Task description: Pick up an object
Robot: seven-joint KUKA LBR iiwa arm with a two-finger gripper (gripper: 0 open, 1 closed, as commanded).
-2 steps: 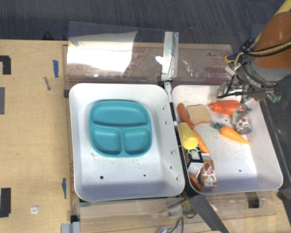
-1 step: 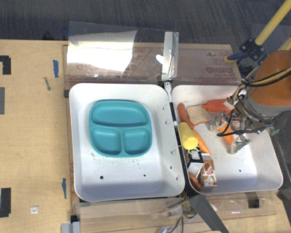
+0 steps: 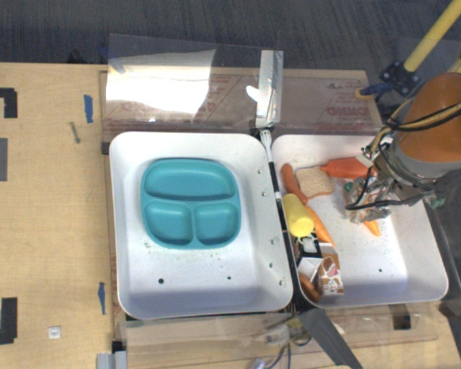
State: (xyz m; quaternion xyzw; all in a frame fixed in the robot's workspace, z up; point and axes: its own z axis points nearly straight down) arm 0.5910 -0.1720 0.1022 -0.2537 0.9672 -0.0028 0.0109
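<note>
The bench (image 3: 38,229) is carrying two shallow white bins side by side, which is keeping the pick area apart from a drop area. The left bin (image 3: 131,283) is holding one teal tray (image 3: 190,202) with three compartments, sitting flat near the middle. The right bin (image 3: 415,275) is holding all the loose objects. The arm (image 3: 438,121) is reaching in from the right and leaning down over the upper right part of that bin, so the gripper (image 3: 369,202) is hanging low among the objects, probably to close on one. Cables and its own body are covering its tip, so I cannot tell whether it is released or clenched, and nothing is showing clearly in its grasp. Most objects are lying crowded against the bin's left wall, likely slid there down the sloping side. These are one yellow piece (image 3: 298,215), one reddish sausage (image 3: 289,179), one slice of bread (image 3: 315,181), one carrot (image 3: 323,230) and one small carton (image 3: 328,274). One orange piece (image 3: 342,167) is lying just beside the gripper, and one small orange bit (image 3: 373,226) is lying right under it. Those two are looking like the likeliest targets for the pick.
</note>
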